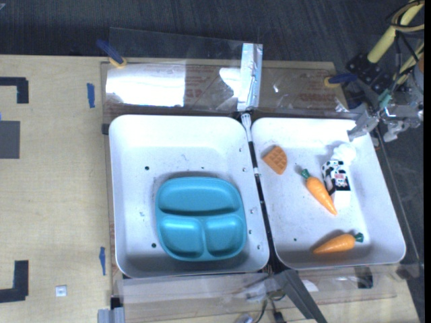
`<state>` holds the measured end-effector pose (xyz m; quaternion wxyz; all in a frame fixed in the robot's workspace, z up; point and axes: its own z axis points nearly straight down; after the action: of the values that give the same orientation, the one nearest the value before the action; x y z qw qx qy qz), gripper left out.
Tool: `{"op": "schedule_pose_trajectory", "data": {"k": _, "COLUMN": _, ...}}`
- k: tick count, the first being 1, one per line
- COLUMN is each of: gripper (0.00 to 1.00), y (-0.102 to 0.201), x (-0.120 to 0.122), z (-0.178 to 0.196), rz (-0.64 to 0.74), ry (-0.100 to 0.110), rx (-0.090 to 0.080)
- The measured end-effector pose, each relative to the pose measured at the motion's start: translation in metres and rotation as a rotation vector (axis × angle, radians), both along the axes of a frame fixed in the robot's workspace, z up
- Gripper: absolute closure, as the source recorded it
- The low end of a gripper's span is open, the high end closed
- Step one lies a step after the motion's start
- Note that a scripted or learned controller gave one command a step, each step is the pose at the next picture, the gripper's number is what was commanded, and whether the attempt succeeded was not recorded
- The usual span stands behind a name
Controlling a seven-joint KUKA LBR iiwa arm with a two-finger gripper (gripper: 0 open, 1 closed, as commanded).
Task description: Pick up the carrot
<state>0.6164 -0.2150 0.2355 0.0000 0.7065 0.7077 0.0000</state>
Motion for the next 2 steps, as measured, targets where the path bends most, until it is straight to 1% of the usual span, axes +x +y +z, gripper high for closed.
{"op": "schedule_pose_trajectory", "data": {"k": 1, "gripper": 0.00, "y": 0.067, "x": -0.025, "z": -0.112, "rz": 0.064, "ry": -0.014, "rx": -0.003}}
{"op": "schedule_pose_trajectory", "data": {"k": 2, "gripper": 0.00, "y": 0.100, "x": -0.044, "z": -0.128, "rz": -0.007, "ry": -0.055, "rx": -0.022}}
